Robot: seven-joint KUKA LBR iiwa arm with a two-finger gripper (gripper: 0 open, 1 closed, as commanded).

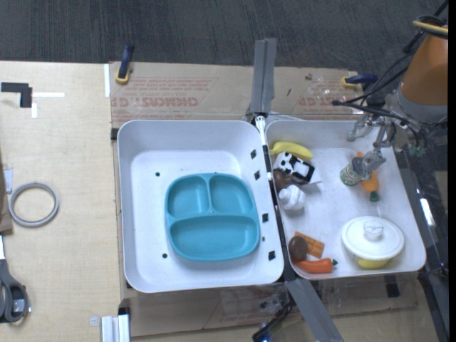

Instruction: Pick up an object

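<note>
My gripper point(369, 157) hangs low over the upper right part of the right bin point(335, 137). Right below it lie a small grey-green round object point(351, 175) and an orange piece point(370, 184); the gripper tip seems to touch the grey-green one. Whether anything is held I cannot tell. Further left in that bin lie a yellow banana point(291, 149), a black-and-white toy point(295, 168) and a white lumpy object point(292, 199). Near the front are a brown ball point(298, 246), a red pepper point(314, 266) and a white lidded bowl point(372, 236).
The left bin point(135, 191) holds a blue divided plate point(212, 216). A metal divider post point(264, 77) stands behind the bins. On the bench at left lie a roll of tape point(32, 204) and scissors point(13, 298). Cables trail from the arm point(427, 77) at right.
</note>
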